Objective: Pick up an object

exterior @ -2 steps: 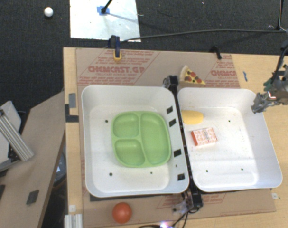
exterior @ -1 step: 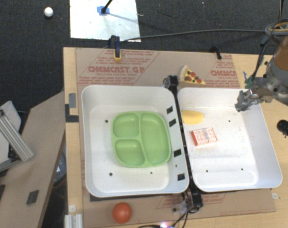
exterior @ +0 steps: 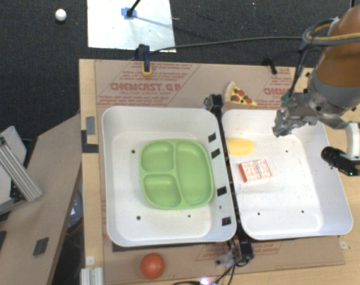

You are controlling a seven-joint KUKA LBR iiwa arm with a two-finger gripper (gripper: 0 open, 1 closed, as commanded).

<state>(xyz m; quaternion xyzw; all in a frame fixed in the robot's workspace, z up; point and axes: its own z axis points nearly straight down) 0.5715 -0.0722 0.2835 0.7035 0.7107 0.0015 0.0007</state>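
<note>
My grey two-finger gripper (exterior: 282,127) hangs over the right white bin's (exterior: 298,218) far edge; whether it's spread or closed, I cannot tell. The flat yellow piece (exterior: 240,145) lies just left of me, its long axis running across the bin.

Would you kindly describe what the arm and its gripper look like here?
The arm is rounded and grey, with a broad orange band above the wrist. Thin cables loop beside that band. The gripper is a small grey metal assembly.
</note>
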